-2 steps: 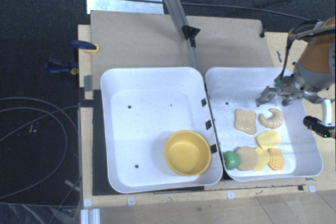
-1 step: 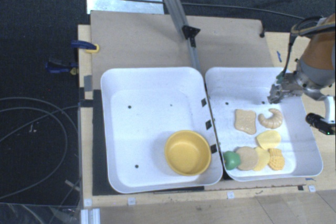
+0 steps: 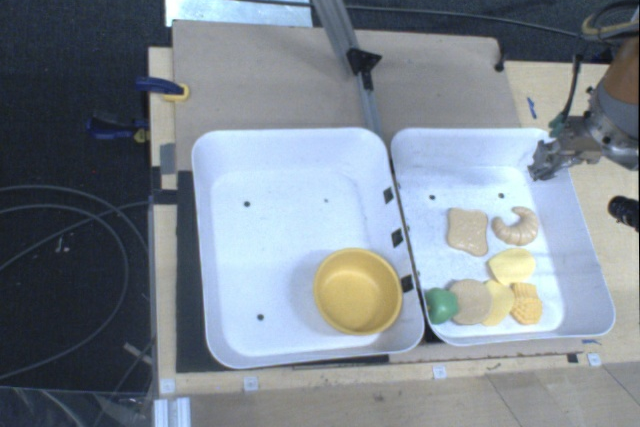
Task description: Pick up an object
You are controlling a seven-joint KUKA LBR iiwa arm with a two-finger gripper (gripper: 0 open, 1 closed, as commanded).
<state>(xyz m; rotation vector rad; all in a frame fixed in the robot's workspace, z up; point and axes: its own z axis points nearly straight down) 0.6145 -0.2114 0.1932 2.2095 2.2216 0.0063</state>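
Right now the gripper point(image 3: 546, 165), its state impossible to tell, hovers at the right bin's point(image 3: 470, 143) upper-right edge, with the croissant point(image 3: 517, 226) just below-left.

At the right edge of the frame, a grey arm point(image 3: 618, 120) with an orange band and a dark cable is seen.

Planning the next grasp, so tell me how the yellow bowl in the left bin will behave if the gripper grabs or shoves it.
The yellow bowl looks like thin plastic, so probably light and stiff. Its round, smooth rim suggests that it may slide along the left bin floor rather than tip if pushed. Its wide mouth would likely force a pinch on the rim, which might slip.
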